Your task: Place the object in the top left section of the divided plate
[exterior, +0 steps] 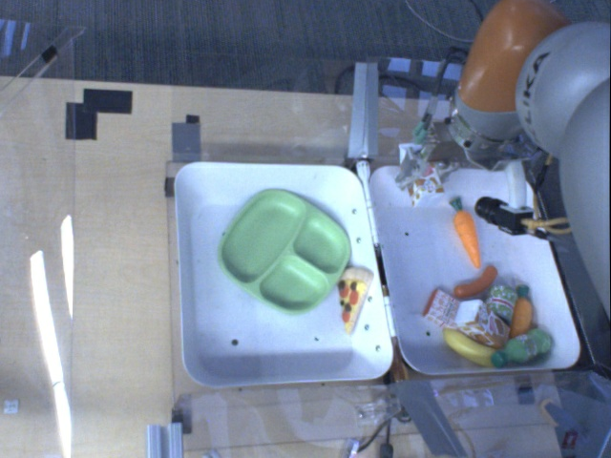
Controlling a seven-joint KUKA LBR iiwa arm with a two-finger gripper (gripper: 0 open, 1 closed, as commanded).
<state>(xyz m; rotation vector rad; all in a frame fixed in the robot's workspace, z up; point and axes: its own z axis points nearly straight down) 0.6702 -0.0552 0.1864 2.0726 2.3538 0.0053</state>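
The gripper (425,165) hangs over the right bin's (563,299) far left corner; whether its fingers grip anything I cannot tell. The carrot (466,237) lies just beside it; the plate (284,246) sits in the left bin (205,342).

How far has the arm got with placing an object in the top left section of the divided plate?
Done: nothing yet. The green divided plate in the left bin has bare sections; a pizza slice toy lies beside it, not in it. In hand: the tool sits at the right bin's top edge over a crumpled wrapper; no firm grasp shows. Left: pick, carry, place.
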